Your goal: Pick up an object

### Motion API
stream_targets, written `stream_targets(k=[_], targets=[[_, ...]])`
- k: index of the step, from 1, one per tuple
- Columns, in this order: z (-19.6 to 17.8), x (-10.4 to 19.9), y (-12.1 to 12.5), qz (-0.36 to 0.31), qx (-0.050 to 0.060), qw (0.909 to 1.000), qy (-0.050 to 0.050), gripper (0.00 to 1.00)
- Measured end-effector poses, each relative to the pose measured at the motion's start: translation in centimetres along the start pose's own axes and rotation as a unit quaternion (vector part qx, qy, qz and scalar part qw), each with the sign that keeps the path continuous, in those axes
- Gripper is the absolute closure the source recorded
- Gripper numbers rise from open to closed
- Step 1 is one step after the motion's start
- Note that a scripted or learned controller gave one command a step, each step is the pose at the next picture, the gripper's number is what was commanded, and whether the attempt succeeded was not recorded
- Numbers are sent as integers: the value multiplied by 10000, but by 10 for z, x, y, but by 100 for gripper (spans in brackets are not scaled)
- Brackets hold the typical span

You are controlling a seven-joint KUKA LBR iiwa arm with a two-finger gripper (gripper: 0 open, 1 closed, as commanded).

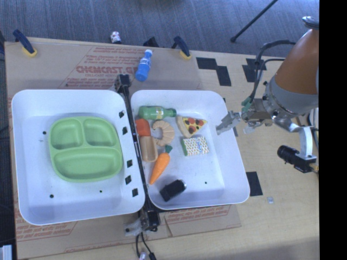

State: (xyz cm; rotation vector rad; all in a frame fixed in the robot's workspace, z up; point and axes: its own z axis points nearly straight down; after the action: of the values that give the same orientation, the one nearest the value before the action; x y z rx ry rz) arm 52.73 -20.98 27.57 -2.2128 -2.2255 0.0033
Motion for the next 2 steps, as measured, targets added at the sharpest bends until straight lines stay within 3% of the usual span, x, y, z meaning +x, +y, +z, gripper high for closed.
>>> stream_targets(k=[1, 2], targets=[[93, 26, 22, -10, 14, 10000, 3, 0], [180, 34, 16, -6, -39, 10000, -18, 0]])
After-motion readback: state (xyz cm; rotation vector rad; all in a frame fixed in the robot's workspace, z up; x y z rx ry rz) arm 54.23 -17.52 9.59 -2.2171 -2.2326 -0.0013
